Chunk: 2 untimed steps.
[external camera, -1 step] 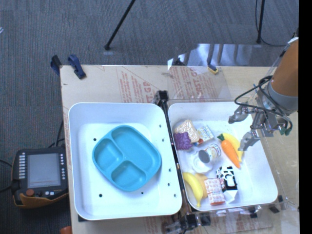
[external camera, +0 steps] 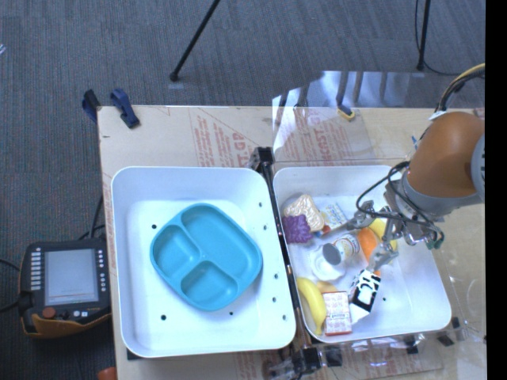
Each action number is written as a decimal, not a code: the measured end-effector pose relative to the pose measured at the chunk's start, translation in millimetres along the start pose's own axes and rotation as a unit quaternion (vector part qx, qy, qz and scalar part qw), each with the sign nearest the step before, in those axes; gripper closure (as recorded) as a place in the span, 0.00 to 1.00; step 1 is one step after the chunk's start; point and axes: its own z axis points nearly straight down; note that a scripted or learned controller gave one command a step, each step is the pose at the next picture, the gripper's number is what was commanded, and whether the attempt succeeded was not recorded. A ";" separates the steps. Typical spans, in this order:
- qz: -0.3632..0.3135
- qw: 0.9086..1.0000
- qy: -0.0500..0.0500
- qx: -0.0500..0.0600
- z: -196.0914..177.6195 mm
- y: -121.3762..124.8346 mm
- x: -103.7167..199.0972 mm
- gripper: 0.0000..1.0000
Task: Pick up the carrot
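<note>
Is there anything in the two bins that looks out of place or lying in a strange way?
Nothing looks spilled or broken. The right bin is crowded: a banana, a purple item, a small red-and-white box and others lie jumbled at odd angles, some touching. In the left bin the blue divided plate sits askew, turned diagonally to the walls.

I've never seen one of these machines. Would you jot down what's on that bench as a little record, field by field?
left bin: holds a blue divided plate
right bin: crowded with small items
carrot: orange, in the right bin, under the claw
claw: low over the carrot; a grasp cannot be confirmed
arm: reaches in from the right
other items: banana, purple piece, red-and-white box
</note>
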 end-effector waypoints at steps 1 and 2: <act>-0.003 1.000 -0.002 0.000 -11.6 3.0 -3.7 1.00; -0.084 0.996 0.001 0.000 -0.2 -5.7 71.9 1.00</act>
